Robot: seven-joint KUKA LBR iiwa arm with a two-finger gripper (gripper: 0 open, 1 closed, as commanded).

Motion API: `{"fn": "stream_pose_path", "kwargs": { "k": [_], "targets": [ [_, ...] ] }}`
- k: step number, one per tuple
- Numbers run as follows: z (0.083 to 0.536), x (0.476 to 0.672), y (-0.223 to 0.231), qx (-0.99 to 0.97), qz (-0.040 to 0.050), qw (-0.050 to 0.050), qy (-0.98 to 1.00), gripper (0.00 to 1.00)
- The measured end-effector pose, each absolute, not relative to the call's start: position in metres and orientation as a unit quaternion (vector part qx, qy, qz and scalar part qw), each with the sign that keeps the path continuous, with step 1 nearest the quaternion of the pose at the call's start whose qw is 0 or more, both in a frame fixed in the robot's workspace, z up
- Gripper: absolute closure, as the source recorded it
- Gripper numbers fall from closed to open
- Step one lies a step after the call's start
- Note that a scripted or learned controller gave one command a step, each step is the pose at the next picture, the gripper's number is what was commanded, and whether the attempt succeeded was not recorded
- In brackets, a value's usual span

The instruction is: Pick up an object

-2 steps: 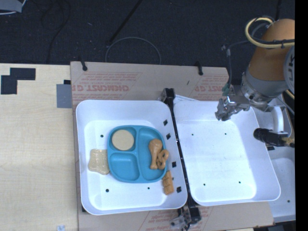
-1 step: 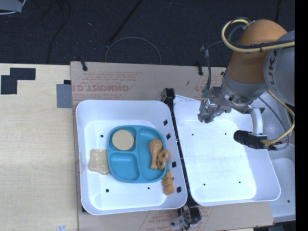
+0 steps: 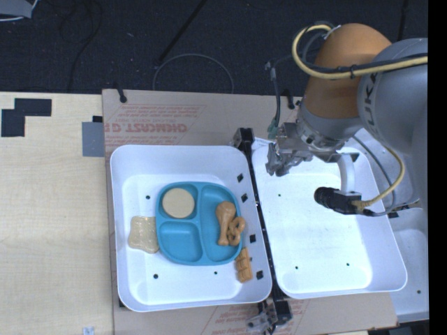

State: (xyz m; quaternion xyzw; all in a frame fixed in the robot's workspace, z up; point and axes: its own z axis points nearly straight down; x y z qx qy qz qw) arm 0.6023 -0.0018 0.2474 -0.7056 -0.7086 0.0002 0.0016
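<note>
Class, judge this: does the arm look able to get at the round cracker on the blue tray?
Probably yes: the round cracker lies uncovered in its compartment of the blue tray, with open space above. The end effector hangs over the neighbouring bin.

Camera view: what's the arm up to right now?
The KUKA arm reaches in from the right, its gripper hanging over the top left corner of the right bin, with nothing seen in it. The pickable items sit in the left bin: a blue divided tray with a round tan disc and a pretzel-like piece, plus a pale piece beside it. No pick is made yet.
</note>
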Motion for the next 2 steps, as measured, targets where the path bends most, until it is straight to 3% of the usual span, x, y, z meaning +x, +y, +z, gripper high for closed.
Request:
{"fn": "stream_pose_path", "kwargs": {
  "k": [1,2],
  "targets": [
    [0.233,0.616,0.045,-0.706,0.0009,0.001,-0.708,1.00],
    [0.235,0.617,0.104,-0.706,0.0004,0.001,-0.709,1.00]
  ]
}}
